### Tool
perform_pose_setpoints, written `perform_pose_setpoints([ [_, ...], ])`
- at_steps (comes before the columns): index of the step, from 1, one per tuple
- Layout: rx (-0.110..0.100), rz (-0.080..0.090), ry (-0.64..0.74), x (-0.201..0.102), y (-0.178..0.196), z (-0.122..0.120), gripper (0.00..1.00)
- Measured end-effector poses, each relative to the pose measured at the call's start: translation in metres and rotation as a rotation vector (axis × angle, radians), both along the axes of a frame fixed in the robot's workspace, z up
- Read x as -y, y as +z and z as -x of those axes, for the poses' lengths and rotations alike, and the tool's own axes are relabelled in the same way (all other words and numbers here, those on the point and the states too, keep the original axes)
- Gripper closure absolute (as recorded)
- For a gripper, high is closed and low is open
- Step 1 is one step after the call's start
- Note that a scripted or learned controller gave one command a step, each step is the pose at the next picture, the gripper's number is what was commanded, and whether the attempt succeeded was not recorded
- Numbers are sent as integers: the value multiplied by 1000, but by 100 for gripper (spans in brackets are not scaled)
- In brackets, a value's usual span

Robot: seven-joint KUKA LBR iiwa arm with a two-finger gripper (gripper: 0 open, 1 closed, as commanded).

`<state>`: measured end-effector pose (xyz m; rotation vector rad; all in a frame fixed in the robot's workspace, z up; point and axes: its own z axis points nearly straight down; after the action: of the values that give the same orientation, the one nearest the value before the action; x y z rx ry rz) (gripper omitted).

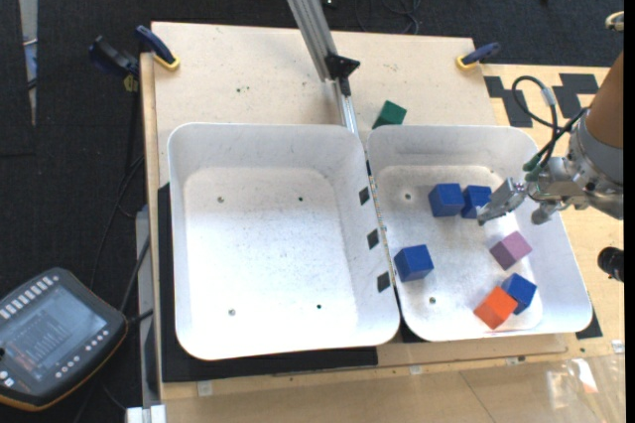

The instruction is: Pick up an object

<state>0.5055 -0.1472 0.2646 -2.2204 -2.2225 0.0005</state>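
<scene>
The table [258,78] carries two white bins side by side, so objects can be drawn from either; the left bin [198,163] sits well away from the arm, while the right bin [427,148] holds every loose block inside its walls; the hand [493,205] hangs over that right bin near its far side, fingertips just beside a pair of blue cubes [459,200], nothing visibly between them, and I cannot tell how wide they stand; probably it is lining up on that pair; nearer the front of the right bin lie another blue cube [413,262], a purple cube [510,249], an orange cube [495,308] touching a small blue cube [520,291]; a green block [390,114] rests on the table just behind the right bin.
</scene>
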Motion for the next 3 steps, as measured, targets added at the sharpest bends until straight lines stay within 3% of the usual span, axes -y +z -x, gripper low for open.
perform_pose_setpoints([
  [1,0,0,-1,0,0,0,0],
  [3,-7,-2,-2,-10,-123,-4,0],
])
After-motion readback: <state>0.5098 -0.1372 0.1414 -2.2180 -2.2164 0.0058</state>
